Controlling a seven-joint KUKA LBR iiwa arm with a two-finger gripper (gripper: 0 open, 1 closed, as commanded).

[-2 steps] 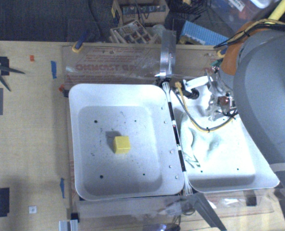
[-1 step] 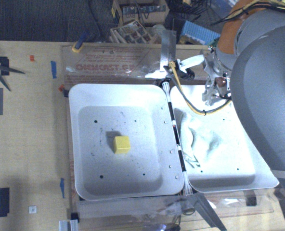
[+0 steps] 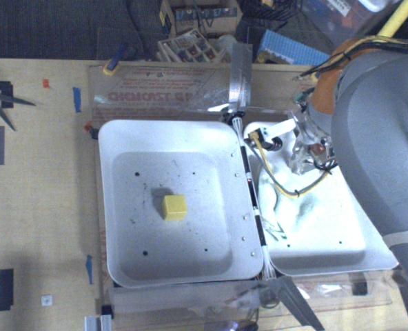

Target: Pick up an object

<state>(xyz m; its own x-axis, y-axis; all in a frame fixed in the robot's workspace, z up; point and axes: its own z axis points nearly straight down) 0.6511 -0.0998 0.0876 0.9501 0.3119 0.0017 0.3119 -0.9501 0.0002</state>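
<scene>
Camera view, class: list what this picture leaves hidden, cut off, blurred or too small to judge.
- End effector: cables and glare off the right bin blur it; finger state unreadable.
- Right bin's far-right side: covered by the grey arm.
- Yellow block in the left bin: too small to show surface detail.

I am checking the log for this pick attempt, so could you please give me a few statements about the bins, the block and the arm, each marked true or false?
1. A yellow block lies in the left bin. True.
2. The gripper is above the left bin. False: it is over the right bin.
3. The block sits between the gripper's fingers. False: it rests on the bin floor, far from the gripper.
4. The two bins stand side by side, meeting at their inner rims. True.
5. The block is red. False: it is yellow.
</scene>
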